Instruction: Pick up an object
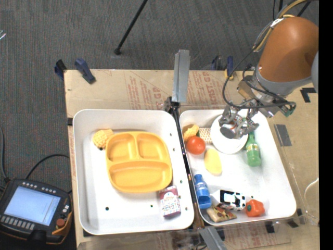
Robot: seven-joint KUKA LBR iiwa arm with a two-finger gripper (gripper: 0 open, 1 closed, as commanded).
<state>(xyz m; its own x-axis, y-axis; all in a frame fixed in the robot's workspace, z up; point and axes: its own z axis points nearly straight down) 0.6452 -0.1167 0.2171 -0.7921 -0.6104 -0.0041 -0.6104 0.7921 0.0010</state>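
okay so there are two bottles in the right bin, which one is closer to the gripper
The green bottle. It lies just below and right of the gripper, beside the white bowl; the blue bottle sits farther off, by the bin's left wall.

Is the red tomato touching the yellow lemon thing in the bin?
Apart. The camera view shows a strip of white bin floor between the red tomato and the yellow lemon-shaped piece below it.

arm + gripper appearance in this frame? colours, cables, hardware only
The arm shows a large rounded orange section with a grey edge at the right. Thin black and yellowish cables loop off it, and dark cables run down toward the wrist. The gripper is small bare-metal hardware, silver-grey with dark fittings. No markings are legible.
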